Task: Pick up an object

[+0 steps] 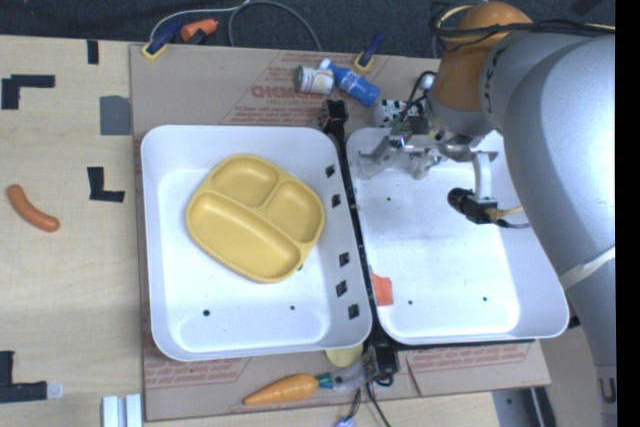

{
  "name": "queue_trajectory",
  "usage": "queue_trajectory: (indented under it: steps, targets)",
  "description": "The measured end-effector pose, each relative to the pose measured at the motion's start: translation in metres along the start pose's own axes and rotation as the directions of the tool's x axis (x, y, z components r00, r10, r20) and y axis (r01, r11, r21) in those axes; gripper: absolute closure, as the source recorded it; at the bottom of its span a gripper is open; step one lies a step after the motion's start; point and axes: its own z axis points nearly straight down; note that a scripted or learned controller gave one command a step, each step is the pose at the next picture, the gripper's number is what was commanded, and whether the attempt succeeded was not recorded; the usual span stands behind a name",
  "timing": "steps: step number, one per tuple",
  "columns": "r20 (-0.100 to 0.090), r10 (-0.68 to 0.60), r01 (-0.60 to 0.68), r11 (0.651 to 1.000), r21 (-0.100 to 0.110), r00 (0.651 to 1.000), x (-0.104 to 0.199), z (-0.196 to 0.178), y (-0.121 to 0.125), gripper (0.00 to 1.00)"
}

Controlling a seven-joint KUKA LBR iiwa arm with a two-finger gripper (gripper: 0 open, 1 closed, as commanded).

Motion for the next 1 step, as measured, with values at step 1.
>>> queue_trajectory:
  steps: [1]
  targets:
    - [0.003, 0.001, -0.001, 1.000, 0.000, 1.000, 0.0143, -0.0002, -0.0109, 0.00]
